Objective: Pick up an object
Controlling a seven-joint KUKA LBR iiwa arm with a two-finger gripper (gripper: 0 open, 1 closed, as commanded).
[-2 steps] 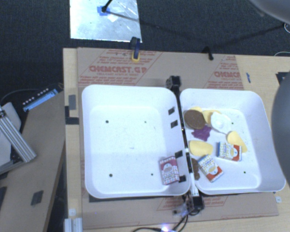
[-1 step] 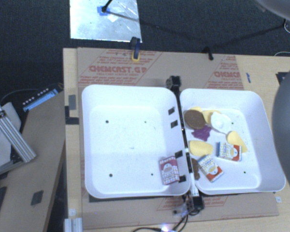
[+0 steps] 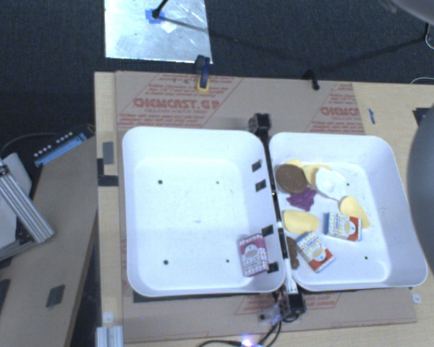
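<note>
- Counting bins: two shallow white ones, left bin [image 3: 188, 194] and right bin [image 3: 380, 194], touching along a centre seam that carries small black clips [image 3: 260, 186].
- Left bin: one object, a small red-and-white packet [image 3: 253, 255], lying near the lower corner by the seam.
- Right bin: roughly nine objects, clustered on the seam side.
  - One brown disc [image 3: 292, 178].
  - One white round piece [image 3: 330, 181] beside it.
  - One purple scrap [image 3: 301, 199].
  - Three yellow pieces: a pale one [image 3: 315, 170] behind the disc, a block [image 3: 301, 221] and a wedge [image 3: 354, 210].
  - Two small white cartons with red and blue print, one [image 3: 343, 227] touching the wedge, the other [image 3: 315, 251] nearer the front.
  - One dark brown piece [image 3: 292, 251] against the seam; exact shape too small to tell.
- Arm [image 3: 427, 179]: a blurred grey bulk at the right edge, beside the right bin. Whether the gripper is open, closed or gripping cannot be told.
- Surface: bins sit on a cardboard sheet [image 3: 173, 100] with red lettering, on a tan bench [image 3: 65, 215]. One yellow-and-blue clamp [image 3: 202, 74] sits at the sheet's far edge.
- Room: dark carpet [image 3: 43, 49], one shiny metal sheet [image 3: 158, 19] on it, and aluminium framing [image 3: 14, 201] at left.
</note>
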